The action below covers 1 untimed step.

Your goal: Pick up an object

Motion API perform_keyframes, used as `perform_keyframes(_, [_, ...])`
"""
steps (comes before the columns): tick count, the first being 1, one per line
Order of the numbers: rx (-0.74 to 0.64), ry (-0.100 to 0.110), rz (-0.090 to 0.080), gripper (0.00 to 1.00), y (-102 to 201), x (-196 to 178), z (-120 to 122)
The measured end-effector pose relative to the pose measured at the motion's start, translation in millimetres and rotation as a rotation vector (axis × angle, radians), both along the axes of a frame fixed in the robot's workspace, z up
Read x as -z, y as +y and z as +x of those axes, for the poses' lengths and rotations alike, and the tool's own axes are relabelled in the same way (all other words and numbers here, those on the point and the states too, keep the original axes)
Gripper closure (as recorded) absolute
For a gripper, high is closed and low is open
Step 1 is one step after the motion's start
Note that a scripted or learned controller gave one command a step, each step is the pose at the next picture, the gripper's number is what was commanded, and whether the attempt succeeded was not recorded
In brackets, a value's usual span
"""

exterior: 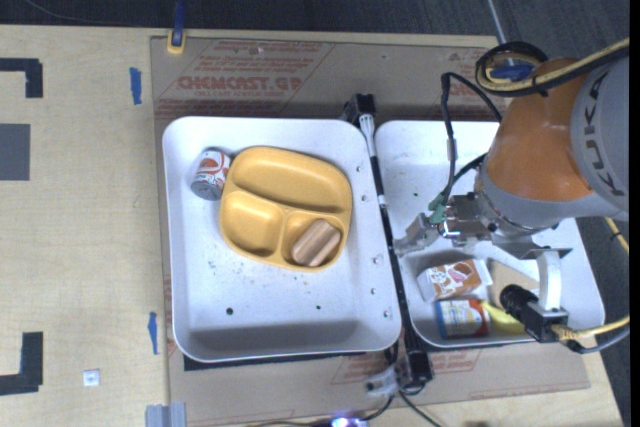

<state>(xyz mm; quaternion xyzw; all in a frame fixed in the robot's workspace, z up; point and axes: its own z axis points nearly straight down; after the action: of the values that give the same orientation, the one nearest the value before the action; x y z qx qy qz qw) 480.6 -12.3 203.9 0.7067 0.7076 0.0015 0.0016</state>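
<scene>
1. The jaws are low over the right white bin (420,155), near its left wall. I cannot tell if they are open or shut, and I see nothing between them.
2. The grey and orange arm (540,155) comes in from the right of the view and covers much of that bin.
3. Just below the jaws lies a small white packet (455,279) with a red and brown picture on it. It is close to the jaws but I cannot tell if it touches them.
4. Just below the packet lies a small yellow bottle (462,317) on its side, near the front wall of the bin.
5. The left white bin (200,315) sits right beside the right one.
6. In it is a yellow plate (285,177) with three parts.
7. A brown bread roll (315,242) lies in the plate's lower right part.
8. A small red and silver can (210,173) lies against the plate's left edge.
9. Both bins rest on a brown cardboard sheet (250,75) on the pale bench (80,215).
</scene>
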Motion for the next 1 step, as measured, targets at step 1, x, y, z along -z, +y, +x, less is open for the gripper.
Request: perform_keyframes(1, [0.001,0.003,-0.001,1.0,-41.8,19.4,13.3])
